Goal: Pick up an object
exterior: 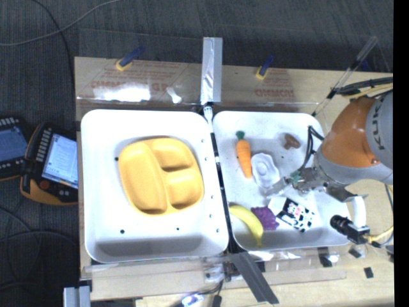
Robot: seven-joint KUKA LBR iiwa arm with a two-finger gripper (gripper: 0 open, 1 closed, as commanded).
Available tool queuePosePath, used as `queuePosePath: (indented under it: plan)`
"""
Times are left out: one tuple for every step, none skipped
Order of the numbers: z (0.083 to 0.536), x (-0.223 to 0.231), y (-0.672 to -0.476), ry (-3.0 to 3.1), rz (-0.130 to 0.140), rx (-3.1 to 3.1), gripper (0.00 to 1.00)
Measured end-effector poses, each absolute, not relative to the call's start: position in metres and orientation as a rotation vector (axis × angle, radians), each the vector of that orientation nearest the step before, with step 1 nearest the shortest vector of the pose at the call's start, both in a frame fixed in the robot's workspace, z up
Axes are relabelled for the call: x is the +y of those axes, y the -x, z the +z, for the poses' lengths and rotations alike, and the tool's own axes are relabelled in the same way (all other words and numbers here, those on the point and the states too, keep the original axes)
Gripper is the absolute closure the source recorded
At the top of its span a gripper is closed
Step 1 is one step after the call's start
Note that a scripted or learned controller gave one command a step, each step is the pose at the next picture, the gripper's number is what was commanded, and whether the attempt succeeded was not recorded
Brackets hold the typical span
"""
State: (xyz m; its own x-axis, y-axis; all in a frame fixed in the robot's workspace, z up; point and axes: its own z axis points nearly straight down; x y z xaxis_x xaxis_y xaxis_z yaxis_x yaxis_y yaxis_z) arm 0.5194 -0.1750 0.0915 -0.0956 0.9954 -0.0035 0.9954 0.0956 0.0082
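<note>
The right bin (223, 147) holds several small things. An orange carrot (243, 157) with a green top lies at its left. Beside the carrot is a pale, clear-white piece (263, 168). A small brown item (291, 141) sits near the back. Along the front lie a yellow banana (246, 221), a purple object (264, 217) and a black-and-white spotted toy (296, 215). My gripper (289, 182) reaches in from the right, low over the bin's middle. It is just right of the pale piece and above the spotted toy. Nothing is visibly held.
The left bin (96, 171) holds a yellow divided plate (161, 174). A raised divider (217, 171) separates the bins. The arm's grey body and orange band (348, 139) overhang the right bin's right side. A handheld pendant (51, 165) lies off the bench at left.
</note>
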Motion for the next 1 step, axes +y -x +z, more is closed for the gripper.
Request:
queuePosePath:
  plan:
    - [0.0907,-0.1306,-0.5852,-1.917,0.009,2.472,0.00]
